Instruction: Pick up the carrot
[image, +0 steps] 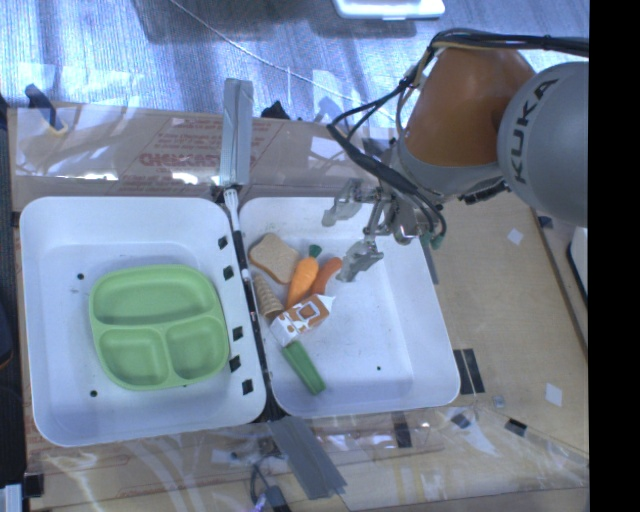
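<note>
Robot claw hovered over the right bin, just right of a crowded carrot.

The carrot lay in the right bin's upper left part, green top pointing up, touching a bread slice on its left and another orange piece on its right. The claw's fingers stood apart, empty, just above and right of it. The likely risk was a closing finger striking a neighbour, nudging the carrot aside or catching the wrong item.
</note>
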